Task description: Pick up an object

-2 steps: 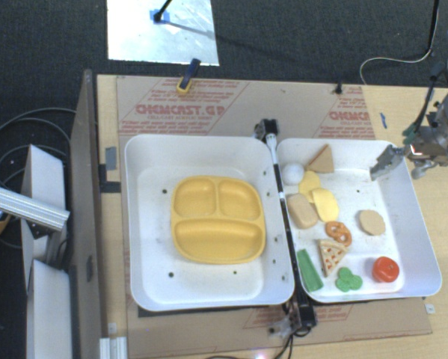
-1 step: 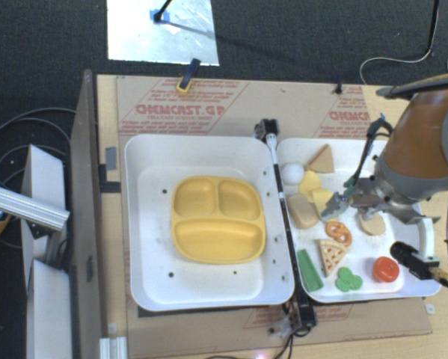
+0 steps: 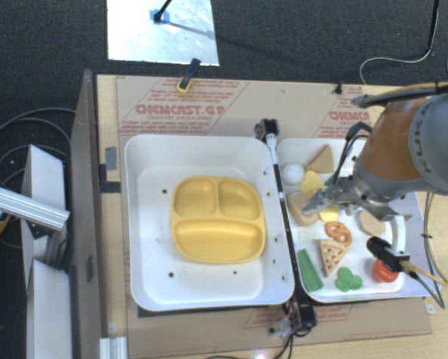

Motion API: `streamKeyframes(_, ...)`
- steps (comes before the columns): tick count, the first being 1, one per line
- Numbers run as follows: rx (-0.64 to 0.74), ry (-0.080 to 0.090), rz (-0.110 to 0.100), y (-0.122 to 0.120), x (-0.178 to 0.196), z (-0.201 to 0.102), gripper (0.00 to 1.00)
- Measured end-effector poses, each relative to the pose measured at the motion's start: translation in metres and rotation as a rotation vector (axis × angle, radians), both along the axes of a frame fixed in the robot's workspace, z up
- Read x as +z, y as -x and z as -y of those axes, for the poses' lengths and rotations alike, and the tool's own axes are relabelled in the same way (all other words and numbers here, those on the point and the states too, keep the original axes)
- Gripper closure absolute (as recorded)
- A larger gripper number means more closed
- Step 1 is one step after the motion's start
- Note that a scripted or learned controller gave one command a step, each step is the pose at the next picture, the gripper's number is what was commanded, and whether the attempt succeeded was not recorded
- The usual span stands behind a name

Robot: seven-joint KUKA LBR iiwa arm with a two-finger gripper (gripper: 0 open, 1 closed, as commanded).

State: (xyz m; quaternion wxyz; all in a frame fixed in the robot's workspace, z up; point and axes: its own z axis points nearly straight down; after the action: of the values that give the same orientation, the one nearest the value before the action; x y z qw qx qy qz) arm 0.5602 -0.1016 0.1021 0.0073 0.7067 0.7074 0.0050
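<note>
Green toy pieces (image 3: 348, 279), a pizza slice (image 3: 330, 256) and a pretzel (image 3: 336, 231) crowd the right bin's (image 3: 410, 289) near edge, so pick targets sit within reach. Gripper (image 3: 322, 199) hangs low near that bin's left wall over a yellow piece (image 3: 311, 181); pincer state cannot be told. Left bin (image 3: 145, 200) carries a yellow tray (image 3: 217, 219) at centre.

Toy foods (image 3: 332, 254) cluttering right bin (image 3: 409, 286), apparently ungrasped

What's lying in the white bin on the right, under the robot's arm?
The right bin holds toy food: a pizza slice, pretzel, green stick, white ball, red piece. The arm covers more.
</note>
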Motion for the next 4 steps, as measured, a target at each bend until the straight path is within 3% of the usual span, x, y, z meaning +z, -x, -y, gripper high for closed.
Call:
streamKeyframes(1,0.005,-0.003,0.000,-0.056,-0.009,0.003,0.00)
streamKeyframes(2,-0.001,0.001,0.000,-0.037,-0.010,0.017,0.00)
streamKeyframes(3,-0.001,-0.003,-0.019,-0.012,-0.018,0.019,0.00)
streamKeyframes(4,0.001,-0.003,-0.014,-0.014,-0.007,0.018,1.00)
